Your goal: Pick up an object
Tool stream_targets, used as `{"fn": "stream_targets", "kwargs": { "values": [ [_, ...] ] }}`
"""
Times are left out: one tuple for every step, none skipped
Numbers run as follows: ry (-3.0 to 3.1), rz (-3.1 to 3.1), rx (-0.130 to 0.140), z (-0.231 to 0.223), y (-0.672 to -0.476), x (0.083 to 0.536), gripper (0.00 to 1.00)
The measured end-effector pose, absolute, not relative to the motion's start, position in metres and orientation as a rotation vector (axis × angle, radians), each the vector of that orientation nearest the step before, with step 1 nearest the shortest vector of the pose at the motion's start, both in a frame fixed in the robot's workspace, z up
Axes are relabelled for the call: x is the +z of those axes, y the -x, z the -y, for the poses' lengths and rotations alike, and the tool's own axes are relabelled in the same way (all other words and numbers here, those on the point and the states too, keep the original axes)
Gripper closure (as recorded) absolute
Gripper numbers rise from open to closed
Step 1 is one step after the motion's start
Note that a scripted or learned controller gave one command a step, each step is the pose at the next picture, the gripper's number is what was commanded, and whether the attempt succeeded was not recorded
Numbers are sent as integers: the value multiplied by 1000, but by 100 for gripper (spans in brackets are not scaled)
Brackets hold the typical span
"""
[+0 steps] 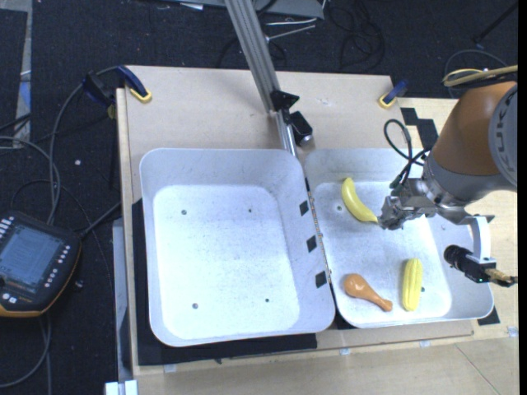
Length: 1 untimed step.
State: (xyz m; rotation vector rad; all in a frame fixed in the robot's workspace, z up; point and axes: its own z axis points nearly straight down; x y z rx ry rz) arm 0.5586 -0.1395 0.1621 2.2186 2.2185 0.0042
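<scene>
The table (pixel 214 109) is a light wooden surface occupying the middle of the frame, with two shallow white bins side by side on it. The left bin (pixel 165 171) takes up the centre-left; the right bin (pixel 461 307) sits at centre-right.

Three objects lie in the right bin. A yellow banana (pixel 357 201) lies in the bin's upper part, curved, running from upper left to lower right. An orange drumstick-shaped toy (pixel 366 291) lies near the bin's lower edge, its round end to the left. A yellow corn cob (pixel 412 283) lies just right of that toy, set roughly upright in the frame, apart from it.

The arm enters from the right edge of the frame, its orange band (pixel 469 130) at upper right and the grey wrist below it. The gripper (pixel 389 218) is low over the right bin, directly at the lower right end of the banana. Contact appears likely, but it cannot be confirmed. The wrist body hides the gripper tips, so its opening and any hold on the banana cannot be determined.

A metal strut (pixel 255 48) slants down from the top of the frame to the junction of the bins. A handheld control pendant (pixel 29 262) lies on the dark floor at the left edge.
</scene>
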Motion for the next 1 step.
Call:
{"fn": "stream_targets", "kwargs": {
  "values": [
    [-2217,-2220,5,133,-557,222,100]
  ]
}}
